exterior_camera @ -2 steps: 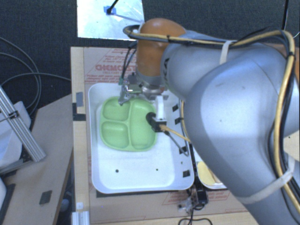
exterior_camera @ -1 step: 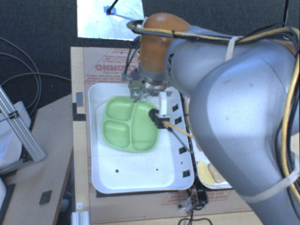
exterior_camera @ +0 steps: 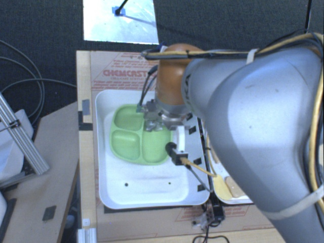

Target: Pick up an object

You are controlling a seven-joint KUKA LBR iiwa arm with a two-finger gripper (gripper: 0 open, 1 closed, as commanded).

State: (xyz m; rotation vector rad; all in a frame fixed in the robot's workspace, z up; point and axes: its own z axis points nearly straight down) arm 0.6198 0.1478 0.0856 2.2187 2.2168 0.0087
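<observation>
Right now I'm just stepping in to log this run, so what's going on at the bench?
The grey arm reaches in from the right, its wrist and claw down over the left white bin. The claw sits at the right side of a light green divided plate lying in that bin. The view doesn't show whether it has hold of the plate. The plate looks flat in the bin, not lifted.

A smooth, pale green plastic tray (exterior_camera: pixel 132 139) lies in a glossy white plastic bin (exterior_camera: pixel 147 194) beside brown cardboard (exterior_camera: pixel 121 71).
</observation>
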